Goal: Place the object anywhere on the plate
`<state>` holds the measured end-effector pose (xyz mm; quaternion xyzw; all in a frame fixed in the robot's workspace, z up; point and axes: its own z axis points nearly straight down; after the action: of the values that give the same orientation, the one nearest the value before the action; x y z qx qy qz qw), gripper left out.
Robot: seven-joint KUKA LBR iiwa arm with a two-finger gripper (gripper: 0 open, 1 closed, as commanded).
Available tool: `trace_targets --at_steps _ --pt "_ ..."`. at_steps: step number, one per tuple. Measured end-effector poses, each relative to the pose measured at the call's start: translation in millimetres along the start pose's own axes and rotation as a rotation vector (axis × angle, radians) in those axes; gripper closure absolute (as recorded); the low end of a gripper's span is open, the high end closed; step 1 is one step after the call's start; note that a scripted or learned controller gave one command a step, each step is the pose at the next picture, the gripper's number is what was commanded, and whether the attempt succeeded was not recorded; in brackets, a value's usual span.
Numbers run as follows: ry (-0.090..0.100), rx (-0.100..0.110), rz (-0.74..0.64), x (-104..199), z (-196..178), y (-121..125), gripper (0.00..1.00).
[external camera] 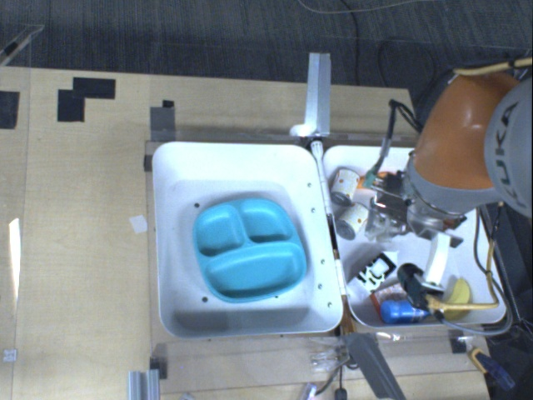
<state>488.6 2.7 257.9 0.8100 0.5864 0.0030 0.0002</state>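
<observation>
The task is at its start, judging by how things lie. The blue plate (248,248) sits in the left bin (171,223) with all 3 of its compartments bare, so nothing has been delivered.

The gripper (385,222) hangs low over the right bin (354,307), near its left wall and well apart from the plate. Whether the claw is spread or pressed together cannot be told (the wrist and its fittings cover it from above), and nothing can be seen pinched in it.

The object to be moved is among the clutter of that right bin. 2 pale cylinders (353,217) lie just beside the gripper on its left. A black-and-white block (379,269) lies nearer the front, and a blue item (400,312) lies by the front wall. Which of these the arm is after cannot be told, though the cylinders are closest.

All 3 steps appear to remain: secure a piece, carry it across the divide between the bins, and set it on the plate.
</observation>
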Motion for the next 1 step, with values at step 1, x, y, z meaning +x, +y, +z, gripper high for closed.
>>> trace_targets --at_steps 1 --pt "0.002 -0.001 -0.005 1.1 -9.9 0.8 1.00"
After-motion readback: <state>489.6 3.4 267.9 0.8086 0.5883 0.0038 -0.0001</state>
